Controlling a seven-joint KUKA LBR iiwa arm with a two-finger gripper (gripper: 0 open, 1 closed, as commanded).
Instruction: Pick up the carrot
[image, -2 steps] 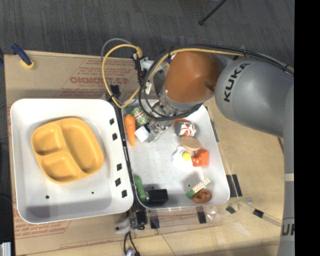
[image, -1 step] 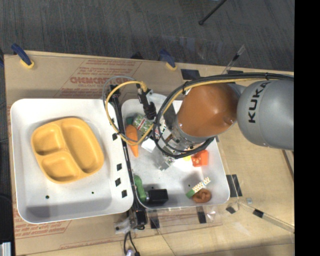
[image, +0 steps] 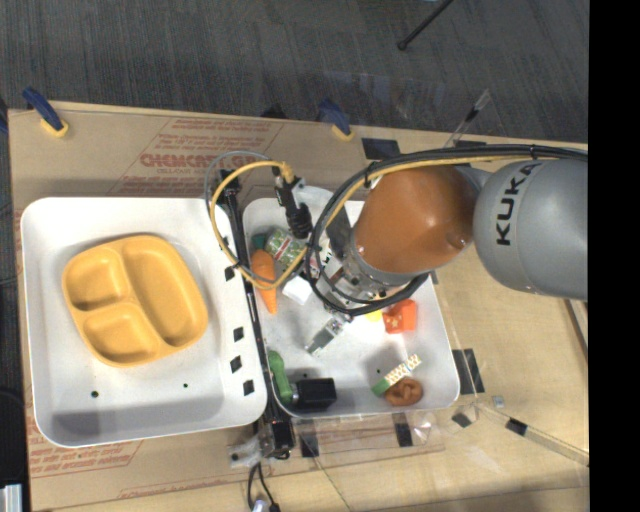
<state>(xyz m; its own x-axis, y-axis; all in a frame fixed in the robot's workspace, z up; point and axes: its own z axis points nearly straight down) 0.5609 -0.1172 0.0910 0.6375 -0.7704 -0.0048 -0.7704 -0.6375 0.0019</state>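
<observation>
Left bin held yellow divided tray. In right bin, carrot lay by left wall, toward far end. Green item and black block sat near front wall. Gripper hung over bin middle, right of carrot; whether open or closed could not be told. Red-orange piece and brown round item lay farther right.

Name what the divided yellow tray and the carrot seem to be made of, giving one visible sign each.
The yellow tray: probably moulded plastic, matte; smooth rounded compartments, even colour. The carrot: likely toy plastic; uniform orange, smooth surface, too small to be sure.
</observation>
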